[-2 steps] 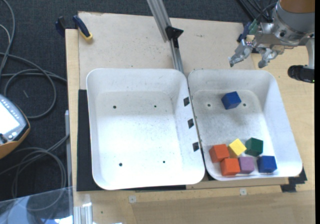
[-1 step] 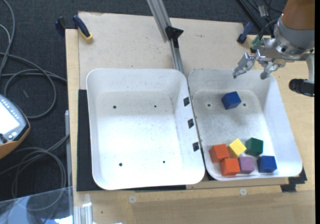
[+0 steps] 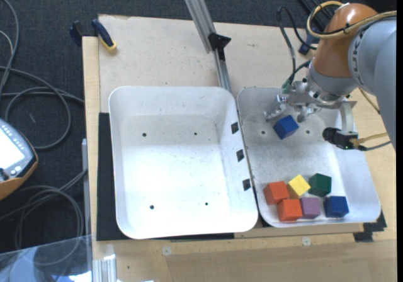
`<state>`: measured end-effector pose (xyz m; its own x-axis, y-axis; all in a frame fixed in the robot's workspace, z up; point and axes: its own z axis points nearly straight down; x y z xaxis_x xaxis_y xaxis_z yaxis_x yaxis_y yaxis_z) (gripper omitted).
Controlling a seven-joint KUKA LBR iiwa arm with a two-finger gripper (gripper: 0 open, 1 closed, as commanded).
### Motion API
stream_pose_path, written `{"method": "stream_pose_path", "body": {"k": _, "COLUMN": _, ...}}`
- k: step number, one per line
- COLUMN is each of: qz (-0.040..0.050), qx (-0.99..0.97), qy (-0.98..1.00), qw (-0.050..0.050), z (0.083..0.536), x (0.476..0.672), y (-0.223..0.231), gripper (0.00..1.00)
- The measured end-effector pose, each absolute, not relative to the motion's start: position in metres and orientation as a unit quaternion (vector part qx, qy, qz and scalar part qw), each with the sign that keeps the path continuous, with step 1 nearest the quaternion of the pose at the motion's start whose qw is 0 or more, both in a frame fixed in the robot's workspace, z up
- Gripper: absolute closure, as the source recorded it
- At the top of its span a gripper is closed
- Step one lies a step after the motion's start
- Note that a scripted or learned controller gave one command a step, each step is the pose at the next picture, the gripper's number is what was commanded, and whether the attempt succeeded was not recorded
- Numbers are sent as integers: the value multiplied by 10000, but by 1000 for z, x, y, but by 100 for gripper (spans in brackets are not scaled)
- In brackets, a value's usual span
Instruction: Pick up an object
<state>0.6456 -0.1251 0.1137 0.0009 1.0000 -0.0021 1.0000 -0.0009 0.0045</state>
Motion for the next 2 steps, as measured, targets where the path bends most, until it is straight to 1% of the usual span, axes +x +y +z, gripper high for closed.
{"method": "stream_pose_path", "body": {"k": 1, "qz": -23, "qx": 7085, "qy": 7057, "qw": -32, "z": 99, "x": 579, "y": -150, "gripper": 0}}
{"method": "stream_pose_path", "body": {"k": 2, "qz": 26, "qx": 7053, "qy": 7089, "qw": 29, "z": 101, "x": 667, "y": -131, "gripper": 0}}
